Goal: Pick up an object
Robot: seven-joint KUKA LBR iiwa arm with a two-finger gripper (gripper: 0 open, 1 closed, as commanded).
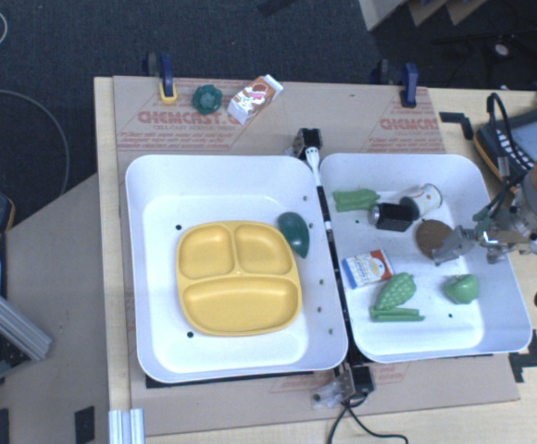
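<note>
overhead, the gripper (455,245) reaches in from three o'clock over the right bin (502,336), its grey fingers (446,251) lying low beside a brown round object (431,236) in the bin's middle; the fingertips look slightly apart, one touching or just overlapping the brown piece's lower right edge, but whether anything is pinched between them cannot be told at this angle. nothing is seen lifted off the bin floor. around the tool, the bin holds a green apple-like piece (462,289) at five o'clock, a green corn-shaped toy (395,291) with a green strip (397,314) just below it at seven o'clock, a small blue, white and orange carton (368,268) at nine o'clock, a black cylinder (394,215) with a white cup (426,197) at eleven o'clock, and a green oblong toy (355,198) farther toward ten o'clock. the left bin (148,276) carries a yellow divided plate (239,277), with a dark green oval piece (293,232) touching its rim at two o'clock. on the bench (120,128) beyond the bins lie a small green round object (207,98) and a white and orange box (254,98), near each other.
</note>
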